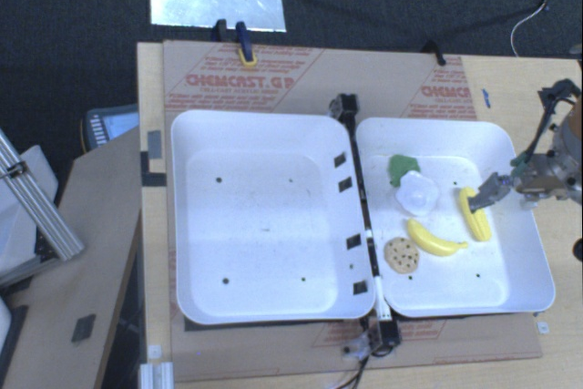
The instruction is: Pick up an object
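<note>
Looking near to far, you see:
Cookie (401,255): right bin's (524,282) 7 o'clock.
Banana (434,239): just beyond it.
Gripper (485,193): 3 o'clock, fingers apart, beside a second yellow piece (475,216).
White lump (417,193), green piece (403,166): 11 o'clock.

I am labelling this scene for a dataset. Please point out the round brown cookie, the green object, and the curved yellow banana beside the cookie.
Round brown cookie (401,255): camera view, centre of its top face.
Green object (402,166): camera view, middle of its visible part.
Curved yellow banana (434,240): camera view, middle of its body.
</note>
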`<state>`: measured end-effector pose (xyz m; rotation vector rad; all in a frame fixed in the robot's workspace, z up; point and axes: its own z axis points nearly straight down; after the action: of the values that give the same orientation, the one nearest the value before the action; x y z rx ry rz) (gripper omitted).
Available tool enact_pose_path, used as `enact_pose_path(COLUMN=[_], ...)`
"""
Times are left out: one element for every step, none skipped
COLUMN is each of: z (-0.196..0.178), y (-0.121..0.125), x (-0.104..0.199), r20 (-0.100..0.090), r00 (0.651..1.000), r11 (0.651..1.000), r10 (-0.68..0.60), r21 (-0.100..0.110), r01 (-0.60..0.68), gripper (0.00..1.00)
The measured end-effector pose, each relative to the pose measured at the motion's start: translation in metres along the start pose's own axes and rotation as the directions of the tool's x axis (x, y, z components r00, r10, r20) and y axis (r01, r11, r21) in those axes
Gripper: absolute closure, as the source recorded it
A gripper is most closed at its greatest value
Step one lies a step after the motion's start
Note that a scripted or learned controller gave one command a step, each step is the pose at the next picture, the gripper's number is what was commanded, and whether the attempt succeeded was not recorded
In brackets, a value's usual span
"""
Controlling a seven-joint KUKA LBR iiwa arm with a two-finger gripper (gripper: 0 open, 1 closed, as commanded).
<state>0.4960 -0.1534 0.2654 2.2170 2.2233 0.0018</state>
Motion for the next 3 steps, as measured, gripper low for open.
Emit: enact_pose_path(z=[-0.011, -0.04, -0.038], y=[0.001, 0.055, 0.053], x=[0.0, 0.115, 0.197], r20=[0.0, -0.005, -0.004], r00=[1.0, 1.0, 1.0], r11=[1.0, 1.0, 1.0], r10=[-0.003, -0.013, -0.011], r21=[-0.003, -0.005, 0.0], r01=[0.003, 0.013, 0.011], gripper=[1.0, 1.0, 1.0])
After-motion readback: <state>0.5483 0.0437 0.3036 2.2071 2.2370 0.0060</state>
